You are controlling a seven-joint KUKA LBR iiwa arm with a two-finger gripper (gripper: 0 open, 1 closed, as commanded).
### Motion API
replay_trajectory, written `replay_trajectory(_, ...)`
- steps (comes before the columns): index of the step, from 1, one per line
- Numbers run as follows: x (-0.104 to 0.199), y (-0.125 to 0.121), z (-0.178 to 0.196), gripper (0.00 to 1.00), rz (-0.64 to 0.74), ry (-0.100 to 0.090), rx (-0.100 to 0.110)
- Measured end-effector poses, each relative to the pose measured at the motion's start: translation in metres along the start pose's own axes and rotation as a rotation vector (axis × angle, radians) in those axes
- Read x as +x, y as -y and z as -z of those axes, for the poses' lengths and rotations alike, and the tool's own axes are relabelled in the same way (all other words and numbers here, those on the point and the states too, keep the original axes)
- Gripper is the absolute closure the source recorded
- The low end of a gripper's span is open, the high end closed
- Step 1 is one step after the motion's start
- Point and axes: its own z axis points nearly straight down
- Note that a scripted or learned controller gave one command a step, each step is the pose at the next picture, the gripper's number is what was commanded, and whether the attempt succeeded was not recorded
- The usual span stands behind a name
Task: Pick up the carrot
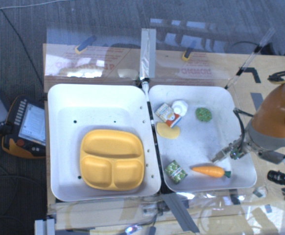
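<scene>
Carrot (208, 171): I see it lying flat near the front edge of the right bin (240, 131), long axis running left to right, orange tip to the left, green stub to the right.
Green packet (175, 172): just left of the carrot's tip, apart from it; I can't read any print on it.
Gripper (224, 153): I see it low over the right bin, just above and right of the carrot's green end, not touching it; whether it is spread or pressed together I cannot tell.
Arm (272, 119): reaches in from the right, orange band showing.
Yellow disc (168, 131): further back, with a red-and-white carton (165, 112) and a white cup (179, 107) beside it; carton lettering too small to read.
Green ball (203, 114): near the back, on its own.
Left bin (64, 102): holds a yellow divided tray (112, 159).
</scene>
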Motion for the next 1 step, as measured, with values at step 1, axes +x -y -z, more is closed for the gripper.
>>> replay_trajectory(1,-0.0079,-0.0207,0.1226,1.0,0.085,-0.003,0.004)
